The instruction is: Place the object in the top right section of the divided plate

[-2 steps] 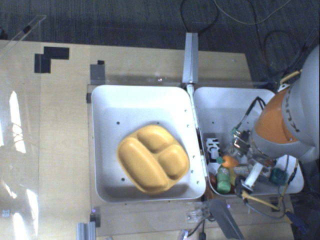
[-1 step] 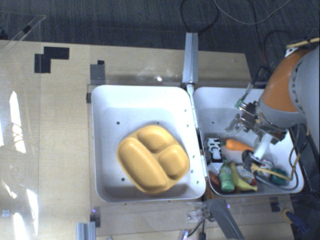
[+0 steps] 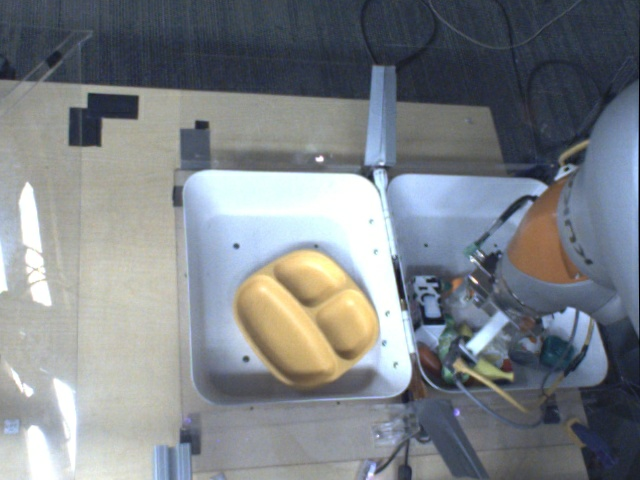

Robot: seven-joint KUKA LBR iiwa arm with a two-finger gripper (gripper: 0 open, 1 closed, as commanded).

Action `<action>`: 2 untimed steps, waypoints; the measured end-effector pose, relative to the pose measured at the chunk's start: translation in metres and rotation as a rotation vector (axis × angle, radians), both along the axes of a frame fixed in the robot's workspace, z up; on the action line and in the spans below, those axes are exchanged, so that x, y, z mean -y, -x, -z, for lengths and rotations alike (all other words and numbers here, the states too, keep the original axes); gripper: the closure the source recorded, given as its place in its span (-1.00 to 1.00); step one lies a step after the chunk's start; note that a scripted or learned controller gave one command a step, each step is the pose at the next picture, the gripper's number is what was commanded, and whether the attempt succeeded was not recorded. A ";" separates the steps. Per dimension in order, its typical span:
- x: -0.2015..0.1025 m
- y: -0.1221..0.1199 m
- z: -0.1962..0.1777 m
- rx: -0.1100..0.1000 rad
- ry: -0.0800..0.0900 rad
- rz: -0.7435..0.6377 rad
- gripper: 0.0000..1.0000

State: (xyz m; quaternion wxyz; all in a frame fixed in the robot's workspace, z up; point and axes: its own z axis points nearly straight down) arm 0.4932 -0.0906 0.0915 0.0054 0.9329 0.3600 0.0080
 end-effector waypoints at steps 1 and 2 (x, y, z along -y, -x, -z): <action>-0.036 0.005 -0.091 -0.019 -0.001 -0.258 -1.00; -0.046 0.005 -0.090 -0.020 -0.006 0.257 -1.00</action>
